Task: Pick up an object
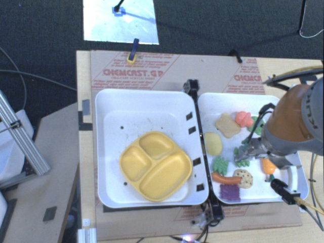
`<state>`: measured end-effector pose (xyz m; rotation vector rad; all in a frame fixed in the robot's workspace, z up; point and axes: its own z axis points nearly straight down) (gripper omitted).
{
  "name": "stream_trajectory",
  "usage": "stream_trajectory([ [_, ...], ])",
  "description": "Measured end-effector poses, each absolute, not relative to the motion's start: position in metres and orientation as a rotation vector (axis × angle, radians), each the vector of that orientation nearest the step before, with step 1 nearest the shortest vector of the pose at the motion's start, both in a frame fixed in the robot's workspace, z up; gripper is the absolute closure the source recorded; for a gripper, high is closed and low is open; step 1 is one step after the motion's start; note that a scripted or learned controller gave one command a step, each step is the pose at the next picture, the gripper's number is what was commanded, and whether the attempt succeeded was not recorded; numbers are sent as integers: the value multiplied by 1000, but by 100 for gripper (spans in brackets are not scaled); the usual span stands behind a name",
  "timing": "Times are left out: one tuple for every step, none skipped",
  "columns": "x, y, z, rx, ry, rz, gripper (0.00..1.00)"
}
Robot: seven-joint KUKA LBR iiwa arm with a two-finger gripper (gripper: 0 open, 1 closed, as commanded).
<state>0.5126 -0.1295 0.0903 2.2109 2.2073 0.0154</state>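
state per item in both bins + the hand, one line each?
yellow tray: upright, in left bin, compartments bare
hand: low in right bin, over the toys
yellow toy: loose on bin floor
tan toy: loose, touching pink toy
green toy: loose
cookie: flat
purple toy: loose near front wall

A glossy yellow plastic tray (156, 165) sits in a smooth white plastic bin (114, 110), on a matt printed cardboard sheet (152, 70) over a wooden bench (83, 75).
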Motion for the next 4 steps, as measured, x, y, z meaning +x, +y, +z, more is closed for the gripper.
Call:
stream_trajectory([
  [677, -46, 193, 2192, 2227, 29, 100],
  [603, -103, 83, 2225, 2214, 4, 100],
  [509, -89, 84, 2227, 2223, -4, 100],
  [572, -164, 100, 2216, 2212, 3, 100],
])
